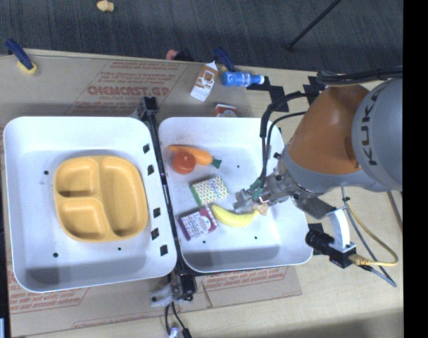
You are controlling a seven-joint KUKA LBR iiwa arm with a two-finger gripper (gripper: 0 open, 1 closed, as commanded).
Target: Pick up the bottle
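- The pincer [250,199] sits low in the right bin [270,248], right at the stem end of the banana [234,217]; whether it is spread or pressed together cannot be told, since the wrist body covers it from above.
- Nothing can be seen pinched in it, so no claim of a hold is warranted.
- The arm [341,143] comes in from the right and bends down over the bin's right wall, which would explain why its orange band hides that corner of the bin.
- Just beside the banana lie a green patterned packet [209,189] and a small pink-labelled packet [197,224]; further up the bin sit a carrot [196,153] and a tomato [184,163], touching each other.
- The bottle [236,79], blue with a white cap end, lies on its side on the cardboard-covered surface [122,83] beyond the right bin's far rim, well apart from the pincer. By my judgement the pincer is therefore working at the wrong object, and the reach toward the bottle is not yet begun.
- A small carton [204,81] lies near the bottle; its label is too small to read.
- The left bin [31,259] holds a yellow divided tray [101,196], apparently just stored there.
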